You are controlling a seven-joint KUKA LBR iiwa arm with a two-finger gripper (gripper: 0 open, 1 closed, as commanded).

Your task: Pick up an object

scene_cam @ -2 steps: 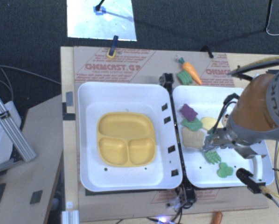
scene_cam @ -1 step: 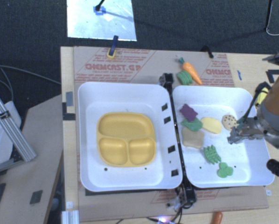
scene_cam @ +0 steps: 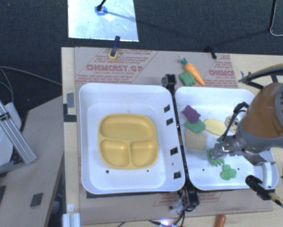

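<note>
My gripper (scene_cam: 218, 151) is low in the right bin (scene_cam: 203, 181), just above a small green toy (scene_cam: 215, 159) that lies on the bin floor. To its left lies a beige bread-like piece (scene_cam: 195, 140). A yellow oval piece (scene_cam: 214, 126), a purple piece (scene_cam: 191, 112) and a dark green piece (scene_cam: 194, 126) sit further back. A green broccoli-like toy (scene_cam: 228, 173) rests toward the bin's front. The arm's orange band (scene_cam: 267, 112) covers the bin's right side.
The left bin (scene_cam: 89, 174) holds a yellow divided plate (scene_cam: 128, 141). A toy carrot (scene_cam: 194, 71) with a green top lies on the cardboard behind the right bin. A black clamp (scene_cam: 169, 81) sits at the bins' shared rear edge.
</note>
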